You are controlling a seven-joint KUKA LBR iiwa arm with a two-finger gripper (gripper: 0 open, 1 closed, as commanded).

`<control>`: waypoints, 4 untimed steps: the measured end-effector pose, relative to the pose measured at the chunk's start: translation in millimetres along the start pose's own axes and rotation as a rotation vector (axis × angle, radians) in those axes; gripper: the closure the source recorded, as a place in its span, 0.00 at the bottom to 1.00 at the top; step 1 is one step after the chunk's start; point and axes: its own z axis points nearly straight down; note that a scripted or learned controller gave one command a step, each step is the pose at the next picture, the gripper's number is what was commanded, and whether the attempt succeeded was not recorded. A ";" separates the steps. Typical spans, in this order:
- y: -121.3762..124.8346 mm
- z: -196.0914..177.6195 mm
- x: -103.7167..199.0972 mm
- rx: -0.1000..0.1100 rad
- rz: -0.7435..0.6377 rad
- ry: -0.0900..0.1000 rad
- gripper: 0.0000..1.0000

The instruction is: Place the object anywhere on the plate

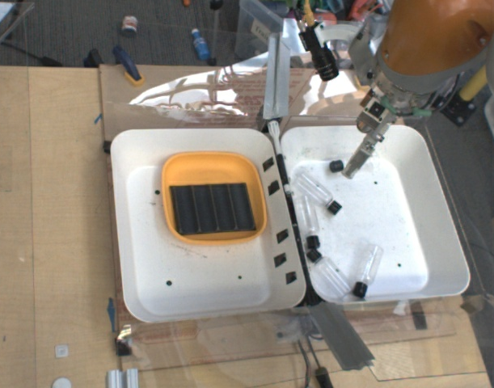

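The nearest clear plastic tube with a black cap (318,192) lies in the right shallow white bin (441,217), long axis running ten to four o'clock; we judge it the likely pick; the two-finger gripper (352,168) hangs at its one o'clock, fingers drawn narrow together, holding nothing; the orange plate (214,162) sits at nine o'clock, in the left white bin (141,281).

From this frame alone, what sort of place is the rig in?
Probably a robotics research lab, not a production line. A grey-and-orange arm reaches over two white bins on a wooden bench, a clear tote of bright oddments sits behind, and hand tools lie loose on the floor.
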 end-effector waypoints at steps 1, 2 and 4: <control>20.9 5.2 18.9 0.000 -0.020 -0.001 0.00; 47.9 21.8 42.7 -0.004 -0.027 -0.005 0.00; 21.1 13.1 19.1 -0.002 -0.357 -0.001 0.00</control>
